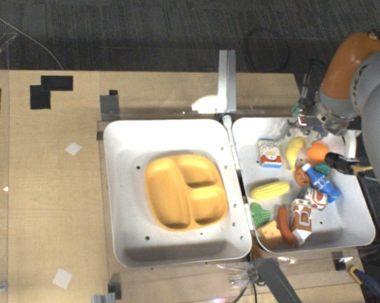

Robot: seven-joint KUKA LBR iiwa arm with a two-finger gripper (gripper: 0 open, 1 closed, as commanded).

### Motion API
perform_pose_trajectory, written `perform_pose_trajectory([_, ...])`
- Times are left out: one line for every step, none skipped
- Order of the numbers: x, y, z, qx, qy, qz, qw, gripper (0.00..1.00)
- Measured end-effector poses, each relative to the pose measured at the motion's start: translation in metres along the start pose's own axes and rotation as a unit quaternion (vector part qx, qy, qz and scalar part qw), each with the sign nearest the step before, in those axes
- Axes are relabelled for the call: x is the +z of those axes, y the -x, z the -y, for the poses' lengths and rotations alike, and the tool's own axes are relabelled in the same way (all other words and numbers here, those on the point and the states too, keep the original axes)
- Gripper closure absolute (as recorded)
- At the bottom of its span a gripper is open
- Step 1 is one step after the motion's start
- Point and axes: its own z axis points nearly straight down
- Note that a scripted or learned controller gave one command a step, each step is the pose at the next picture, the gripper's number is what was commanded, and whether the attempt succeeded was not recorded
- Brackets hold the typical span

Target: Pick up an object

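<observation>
The right bin (351, 232) holds several toy foods. Among them are a small white carton (270, 152), a yellow banana (294, 151), an orange (317, 152), a corn cob (270, 189) and a blue bottle (323, 181). A brown-and-white carton (301, 216), a red sausage (283, 219) and a green piece (260, 212) lie toward the front. My gripper (309, 125) hangs at the bin's far right corner, just above the banana and the orange. Nothing can be seen held in it.
The left bin (125, 182) contains a yellow divided tray (185, 190). A metal post (227, 83) rises behind the wall between the bins. The grey arm with its orange band (352, 56) comes in over the right bin's far right edge.
</observation>
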Motion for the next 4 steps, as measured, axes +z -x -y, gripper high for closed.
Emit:
perform_pose_trajectory([0.001, 0.002, 0.048, -0.144, 0.027, 0.012, 0.9891, 0.0])
perform_pose_trajectory([0.007, -0.049, 0.009, -0.016, 0.003, 0.015, 0.9997, 0.0])
perform_pose_trajectory([0.003, -0.05, 0.011, -0.019, 0.0, 0.016, 0.9997, 1.0])
perform_pose_trajectory([-0.125, -0.13, 0.047, 0.027, 0.019, 0.01, 0.9994, 1.0])
